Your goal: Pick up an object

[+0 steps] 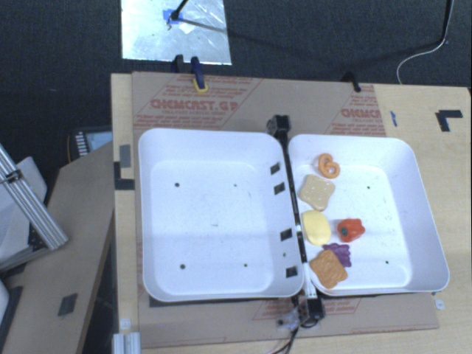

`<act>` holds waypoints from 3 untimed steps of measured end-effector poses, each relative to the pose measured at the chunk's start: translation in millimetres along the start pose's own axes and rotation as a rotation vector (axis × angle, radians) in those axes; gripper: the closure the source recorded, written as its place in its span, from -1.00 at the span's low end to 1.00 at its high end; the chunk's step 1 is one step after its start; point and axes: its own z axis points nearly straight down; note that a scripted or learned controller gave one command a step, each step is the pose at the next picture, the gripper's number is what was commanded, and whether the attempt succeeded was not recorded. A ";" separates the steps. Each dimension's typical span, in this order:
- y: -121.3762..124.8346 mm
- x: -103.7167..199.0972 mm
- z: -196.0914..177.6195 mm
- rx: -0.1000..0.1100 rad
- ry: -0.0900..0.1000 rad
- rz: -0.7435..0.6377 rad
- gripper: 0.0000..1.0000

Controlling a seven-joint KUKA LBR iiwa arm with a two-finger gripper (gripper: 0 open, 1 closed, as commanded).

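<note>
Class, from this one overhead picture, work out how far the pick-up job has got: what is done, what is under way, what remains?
Done: nothing; all the toy foods lie in the right bin: pretzel, bread slice, yellow piece, red pepper, purple piece, waffle. Under way: nothing lifted. Left: the whole pick.

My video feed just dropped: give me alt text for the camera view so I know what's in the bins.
The right bin holds six toy foods clustered by its left wall: an orange pretzel, a beige bread slice, a yellow piece, a red pepper, purple grapes and an orange waffle. The left bin sits beside it.
</note>
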 end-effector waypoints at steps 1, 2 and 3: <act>-0.1 0.1 0.5 0.001 0.001 0.000 -1.00; 0.8 -0.1 -11.3 -0.004 -0.001 -0.005 1.00; 0.7 0.0 -10.9 -0.003 -0.001 -0.005 -1.00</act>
